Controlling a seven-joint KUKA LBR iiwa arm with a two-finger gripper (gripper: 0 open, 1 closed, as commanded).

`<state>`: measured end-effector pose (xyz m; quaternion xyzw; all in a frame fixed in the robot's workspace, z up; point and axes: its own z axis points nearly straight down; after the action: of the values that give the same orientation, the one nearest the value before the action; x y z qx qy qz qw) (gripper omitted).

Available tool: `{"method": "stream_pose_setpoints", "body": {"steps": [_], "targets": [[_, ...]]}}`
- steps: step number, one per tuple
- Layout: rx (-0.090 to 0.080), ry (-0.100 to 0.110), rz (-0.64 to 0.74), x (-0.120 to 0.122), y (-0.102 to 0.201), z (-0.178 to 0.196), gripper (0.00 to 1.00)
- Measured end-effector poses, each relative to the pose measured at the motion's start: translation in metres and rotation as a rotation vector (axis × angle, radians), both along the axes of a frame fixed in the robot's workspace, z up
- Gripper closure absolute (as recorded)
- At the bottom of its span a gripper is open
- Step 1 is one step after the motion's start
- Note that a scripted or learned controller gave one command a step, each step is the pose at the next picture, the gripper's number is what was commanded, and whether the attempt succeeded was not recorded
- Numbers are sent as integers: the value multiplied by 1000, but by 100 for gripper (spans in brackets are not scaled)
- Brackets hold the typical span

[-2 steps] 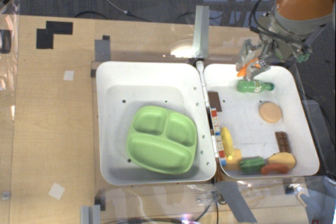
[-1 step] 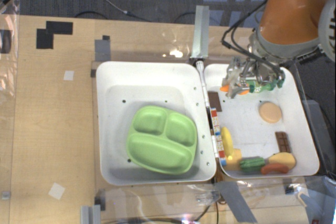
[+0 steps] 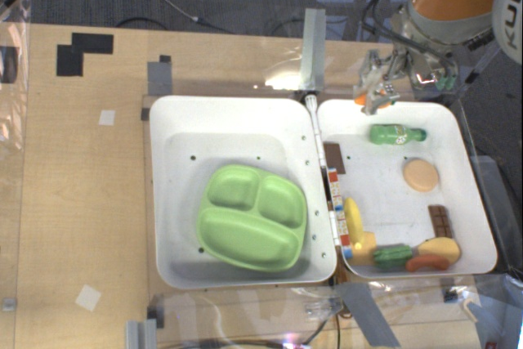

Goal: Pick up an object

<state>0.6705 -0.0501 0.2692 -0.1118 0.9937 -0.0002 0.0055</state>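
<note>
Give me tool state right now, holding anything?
Tool: above the far edge of the right bin, near the green bottle. Open or closed cannot be told; nothing seen in its grasp.

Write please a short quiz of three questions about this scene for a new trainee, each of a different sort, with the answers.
1. True or false: the green plastic divided tray lies in the left white bin.
2. Which thing lies nearest the two-finger gripper? A) green plastic bottle B) round tan disc C) yellow toy banana
3. Fill in: the brown chocolate bar lies in the ____ white bin.

Key: 1 true; 2 A; 3 right.
</note>
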Motion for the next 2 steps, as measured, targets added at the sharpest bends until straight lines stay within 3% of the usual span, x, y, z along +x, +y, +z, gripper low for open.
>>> {"method": "stream_pose_setpoints", "body": {"steps": [1, 2], "targets": [[1, -14, 1, 2, 2, 15, 100], [1, 6, 46, -36, 30, -29, 100]]}}
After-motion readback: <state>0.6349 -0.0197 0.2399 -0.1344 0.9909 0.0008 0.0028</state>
